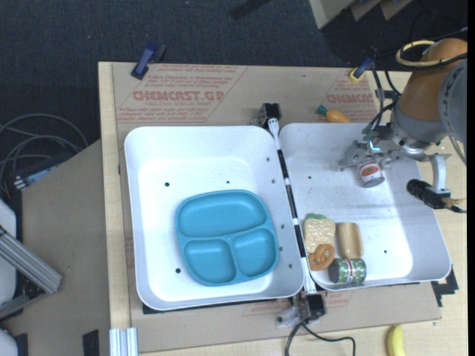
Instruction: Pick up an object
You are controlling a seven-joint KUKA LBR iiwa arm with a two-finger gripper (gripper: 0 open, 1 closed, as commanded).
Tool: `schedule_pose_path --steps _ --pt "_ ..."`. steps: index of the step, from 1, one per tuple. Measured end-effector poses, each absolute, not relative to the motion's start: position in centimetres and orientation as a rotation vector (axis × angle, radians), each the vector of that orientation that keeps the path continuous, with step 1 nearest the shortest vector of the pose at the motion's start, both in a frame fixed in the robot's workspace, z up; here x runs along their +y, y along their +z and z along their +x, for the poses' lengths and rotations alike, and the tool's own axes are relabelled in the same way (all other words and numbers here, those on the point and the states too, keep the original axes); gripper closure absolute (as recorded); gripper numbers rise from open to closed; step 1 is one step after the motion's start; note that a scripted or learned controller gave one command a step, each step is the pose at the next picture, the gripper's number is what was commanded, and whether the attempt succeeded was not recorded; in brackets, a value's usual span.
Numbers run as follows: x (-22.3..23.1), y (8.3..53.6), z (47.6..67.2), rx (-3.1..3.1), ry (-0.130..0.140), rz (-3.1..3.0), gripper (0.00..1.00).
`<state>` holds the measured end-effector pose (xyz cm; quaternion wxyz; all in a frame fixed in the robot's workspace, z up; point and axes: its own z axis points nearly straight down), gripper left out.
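Lying nearest, a green can (347,271) is resting at the right bin's (415,269) front edge beside food pieces (325,237). Toward the tabletop's back right corner, the tool (369,162) is pinching a small red-and-white can (369,173).

Robot lab bench (178,87) (loose cables (37,150))

Red "CHEMCAST GP" print, repeated, on the brown protective sheet (185,87) under both bins.
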<state>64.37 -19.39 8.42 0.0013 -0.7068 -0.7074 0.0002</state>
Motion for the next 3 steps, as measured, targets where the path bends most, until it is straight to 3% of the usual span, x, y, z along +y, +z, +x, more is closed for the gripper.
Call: schedule_pose_path --steps 1,2,3 --pt "-19.4 9.6 64.5 -2.224 -0.002 -2.221 1.00" --pt "-13.2 8.6 62.9 -2.223 -0.002 -2.220 1.00" --pt "-4.1 18.6 61.6 -2.225 -0.005 -2.220 1.00"
